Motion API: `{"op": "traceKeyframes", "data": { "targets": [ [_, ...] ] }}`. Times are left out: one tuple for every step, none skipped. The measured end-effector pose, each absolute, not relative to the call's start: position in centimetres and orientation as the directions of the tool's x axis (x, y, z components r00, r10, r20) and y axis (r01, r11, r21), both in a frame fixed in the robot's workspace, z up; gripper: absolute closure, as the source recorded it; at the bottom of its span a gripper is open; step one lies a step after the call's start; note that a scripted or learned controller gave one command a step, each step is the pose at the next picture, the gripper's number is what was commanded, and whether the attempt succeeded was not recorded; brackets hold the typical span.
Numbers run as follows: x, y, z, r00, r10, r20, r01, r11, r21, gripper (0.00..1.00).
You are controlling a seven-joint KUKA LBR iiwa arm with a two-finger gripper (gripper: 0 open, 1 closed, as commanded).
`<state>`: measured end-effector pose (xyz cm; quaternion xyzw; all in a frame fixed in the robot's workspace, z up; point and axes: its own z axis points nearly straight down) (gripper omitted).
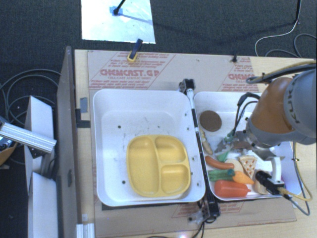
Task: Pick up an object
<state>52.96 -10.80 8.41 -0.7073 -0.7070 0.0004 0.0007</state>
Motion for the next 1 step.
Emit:
{"op": "traceKeyframes", "data": {
  "targets": [
    [60.48, -12.58, 8.72, -0.005, 1.000, -0.003, 1.000, 0.005, 0.009, 0.00]
  ]
}}
